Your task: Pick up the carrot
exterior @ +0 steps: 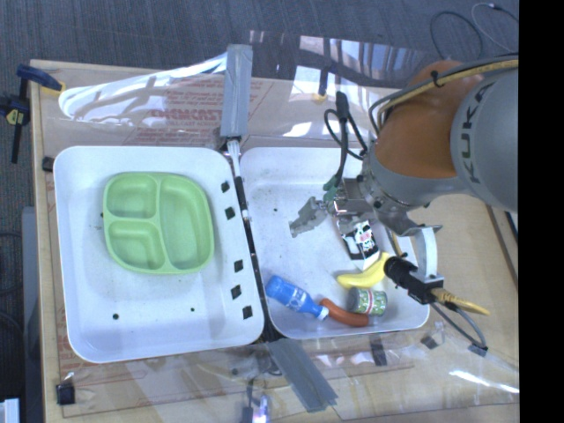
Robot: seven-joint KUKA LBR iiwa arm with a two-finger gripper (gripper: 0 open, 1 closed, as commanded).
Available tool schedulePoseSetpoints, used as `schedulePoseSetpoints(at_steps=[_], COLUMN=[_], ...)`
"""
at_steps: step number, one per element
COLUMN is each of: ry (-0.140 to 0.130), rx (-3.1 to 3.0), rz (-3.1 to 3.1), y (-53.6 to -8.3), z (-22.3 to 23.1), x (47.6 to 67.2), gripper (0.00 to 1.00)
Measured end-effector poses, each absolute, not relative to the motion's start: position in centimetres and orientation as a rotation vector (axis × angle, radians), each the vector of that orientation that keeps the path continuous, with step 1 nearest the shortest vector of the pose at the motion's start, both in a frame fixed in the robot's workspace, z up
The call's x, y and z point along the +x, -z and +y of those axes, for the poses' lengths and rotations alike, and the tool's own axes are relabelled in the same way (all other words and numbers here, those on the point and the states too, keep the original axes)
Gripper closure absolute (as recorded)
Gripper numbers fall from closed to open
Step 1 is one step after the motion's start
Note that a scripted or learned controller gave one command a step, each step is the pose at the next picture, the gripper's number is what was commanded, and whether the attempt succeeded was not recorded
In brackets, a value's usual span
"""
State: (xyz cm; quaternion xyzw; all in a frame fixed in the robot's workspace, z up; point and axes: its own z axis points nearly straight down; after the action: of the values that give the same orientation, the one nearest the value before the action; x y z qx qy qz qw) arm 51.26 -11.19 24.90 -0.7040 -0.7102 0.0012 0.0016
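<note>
The carrot (345, 315) is a short orange-red piece lying near the front edge of the right bin (280, 176). It sits between a blue bottle (294, 296) and a green can (370, 302). My gripper (305, 218) hovers over the middle of the right bin, well behind and to the left of the carrot. Its grey fingers are open with nothing between them. The grey arm with its orange band (423, 144) comes in from the right.
A yellow banana (365, 274) and a black-and-white item (359, 240) lie just under the wrist. A green divided plate (159, 222) rests in the left bin (79, 324). Cables hang around the wrist at the right.
</note>
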Motion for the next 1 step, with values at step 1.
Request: schedulePoseSetpoints(at_steps=[1], ry=[-0.005], rx=[-2.487], rz=[-1.918], y=[-25.16], z=[-17.32], x=[57.3], gripper=[0.0])
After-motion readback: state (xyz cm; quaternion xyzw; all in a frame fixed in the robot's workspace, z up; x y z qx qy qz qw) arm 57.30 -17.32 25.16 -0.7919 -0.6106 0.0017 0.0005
